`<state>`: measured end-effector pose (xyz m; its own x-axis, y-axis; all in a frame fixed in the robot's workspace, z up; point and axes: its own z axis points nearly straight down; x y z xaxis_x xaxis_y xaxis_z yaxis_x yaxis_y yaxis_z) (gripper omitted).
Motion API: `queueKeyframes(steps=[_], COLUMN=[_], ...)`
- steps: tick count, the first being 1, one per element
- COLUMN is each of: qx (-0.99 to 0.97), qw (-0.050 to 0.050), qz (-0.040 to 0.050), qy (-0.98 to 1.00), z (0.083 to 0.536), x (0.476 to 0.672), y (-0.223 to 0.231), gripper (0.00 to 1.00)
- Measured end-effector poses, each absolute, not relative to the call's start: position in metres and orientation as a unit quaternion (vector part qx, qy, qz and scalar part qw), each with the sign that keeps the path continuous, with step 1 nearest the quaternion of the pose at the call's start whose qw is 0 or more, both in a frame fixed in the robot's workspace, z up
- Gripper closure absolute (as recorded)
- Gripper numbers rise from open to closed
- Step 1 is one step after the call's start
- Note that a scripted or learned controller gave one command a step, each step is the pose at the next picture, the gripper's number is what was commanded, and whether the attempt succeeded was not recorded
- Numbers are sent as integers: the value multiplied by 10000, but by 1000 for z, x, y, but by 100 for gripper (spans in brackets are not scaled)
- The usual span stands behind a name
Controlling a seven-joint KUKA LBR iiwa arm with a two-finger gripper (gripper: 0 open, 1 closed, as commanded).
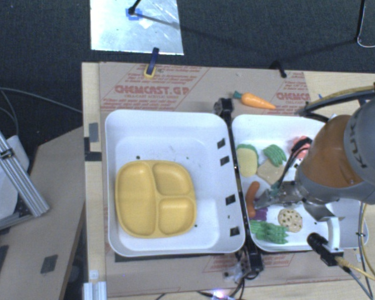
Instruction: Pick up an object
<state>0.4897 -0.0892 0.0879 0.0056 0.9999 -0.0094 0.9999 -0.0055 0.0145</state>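
Note:
The right bin (312,125) holds several toy foods: a yellow-green piece (247,159), a green piece (275,154), a tan slice (269,173), a red sausage (252,191), a cookie (289,218) and a green leafy piece (269,232). A red item (299,145) peeks out beside the arm. The arm's orange band (328,155) hangs over the bin's right half. My gripper (267,197) is low at the bin's left side, just right of the sausage and above the cookie. A purple item (260,213) lies partly under it.
A yellow divided plate (155,197) lies in the left bin (169,125). An orange carrot (257,100) rests on the cardboard behind the right bin. A black divider (234,167) runs between the bins. A cable (356,270) trails at the front right.

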Motion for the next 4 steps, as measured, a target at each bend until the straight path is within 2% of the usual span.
queueKeyframes(steps=[1,2,3,4], qx=[7084,7063,7086,7087], qw=[74,29,94,97], qz=[22,5,21,32], qy=[7058,7079,7055,7054], z=[88,87,88,88], x=[490,501,496,491], y=[-90,-92,-88,-88], gripper=[0,0,0,0])
